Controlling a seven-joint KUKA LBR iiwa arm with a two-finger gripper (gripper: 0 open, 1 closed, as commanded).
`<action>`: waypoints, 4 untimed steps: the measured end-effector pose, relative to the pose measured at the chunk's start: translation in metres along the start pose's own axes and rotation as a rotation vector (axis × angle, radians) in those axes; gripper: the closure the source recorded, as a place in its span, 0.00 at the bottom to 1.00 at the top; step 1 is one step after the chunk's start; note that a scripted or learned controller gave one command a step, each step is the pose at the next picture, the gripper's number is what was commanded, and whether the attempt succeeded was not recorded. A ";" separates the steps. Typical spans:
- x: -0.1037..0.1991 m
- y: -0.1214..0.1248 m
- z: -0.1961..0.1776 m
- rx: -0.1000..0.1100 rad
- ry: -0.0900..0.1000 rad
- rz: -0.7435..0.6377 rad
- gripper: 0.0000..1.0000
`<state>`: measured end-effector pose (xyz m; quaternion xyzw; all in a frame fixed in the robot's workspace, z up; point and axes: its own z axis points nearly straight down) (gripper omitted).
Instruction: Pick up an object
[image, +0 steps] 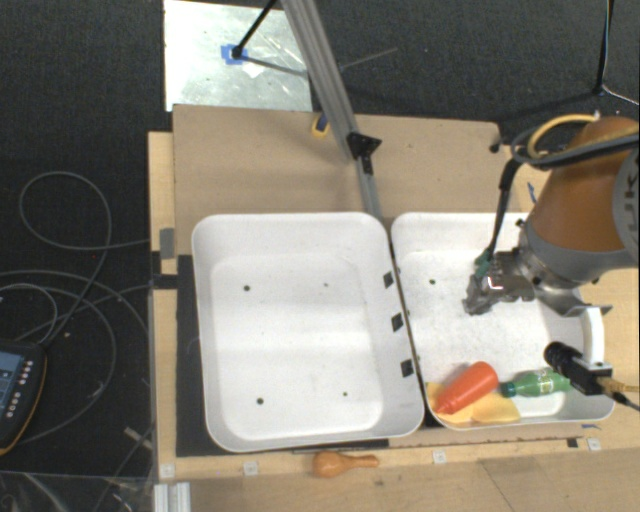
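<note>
My gripper (482, 296) hangs over the middle of the right bin (440, 250), reaching in from the right under the orange-banded wrist. In that bin's near right corner lie an orange carrot-shaped toy (466, 387), a flat yellow piece (490, 411) under it and a small green bottle (532, 383) on its side. These three lie well below the gripper in the view, apart from it. I see nothing of theirs at the gripper.
The left bin (215, 330) stands beside the right one, with black clips along the shared rim. A small tan pear-shaped object (344, 462) lies on the bench in front of the bins. A slanted grey pole (335, 95) crosses the back.
</note>
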<state>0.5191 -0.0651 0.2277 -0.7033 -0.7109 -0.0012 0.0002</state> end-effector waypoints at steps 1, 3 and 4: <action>0.050 0.016 0.006 -0.001 0.000 0.000 1.00; 0.154 0.029 -0.016 -0.001 0.001 0.000 1.00; 0.150 0.029 -0.015 0.000 -0.002 0.004 0.00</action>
